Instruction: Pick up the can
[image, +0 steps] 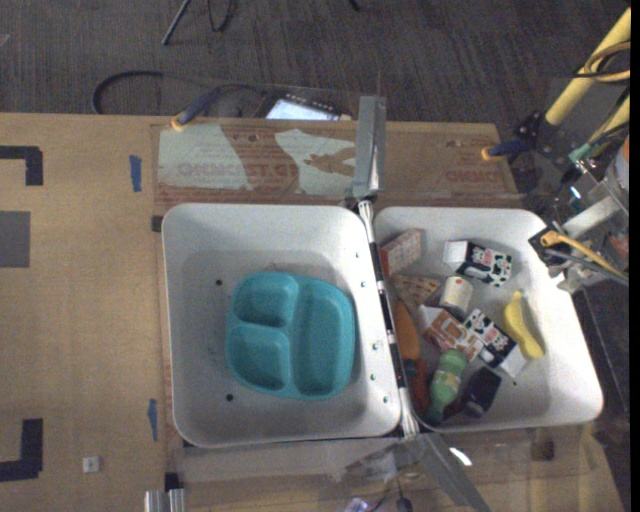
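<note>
The can (457, 296) is a small pale cylinder with a tan band. It lies in the upper middle of the right bin (570, 385), between a cow-patterned carton (487, 264) and a brown snack packet (418, 289). My gripper (563, 256) hangs over the right bin's upper right rim, well to the right of the can and apart from it. Nothing shows between its tips. Yellow cables and grey arm parts crowd around it.
The right bin also holds a yellow banana (523, 327), an orange carrot (406, 342), a green bottle (447, 375), a second cow carton (487, 339), a small box (402, 250) and a black item (484, 390). A teal divided plate (292, 335) sits in the left bin (190, 250).
</note>
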